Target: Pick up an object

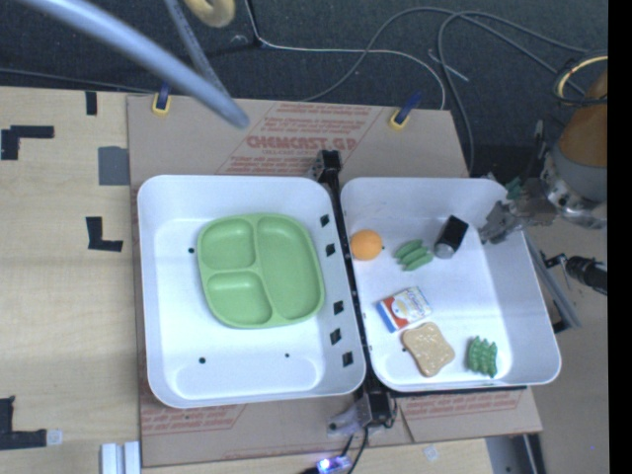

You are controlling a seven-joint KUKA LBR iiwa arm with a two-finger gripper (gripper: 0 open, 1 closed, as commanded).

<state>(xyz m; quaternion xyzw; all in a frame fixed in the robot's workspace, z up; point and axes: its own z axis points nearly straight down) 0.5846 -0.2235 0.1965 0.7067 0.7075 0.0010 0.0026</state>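
The right bin (513, 294) holds several small objects. An orange ball (366, 245) lies by its left wall. A green pea pod (415, 256) and a black cylinder (451, 235) sit near the middle. Toward the front are a red, white and blue carton (403, 308), a slice of toast (428, 349) and a green leafy piece (482, 355). My gripper (501, 220) hangs over the bin's upper right rim, just right of the black cylinder and apart from it. Nothing shows in its grasp.
The left bin (168, 294) carries a green divided plate (261, 270). A black divider (341, 275) runs between the bins. The arm's wrist with its orange band (583, 141) stands at the right edge. Cables trail across the dark floor (415, 38) behind the bench.
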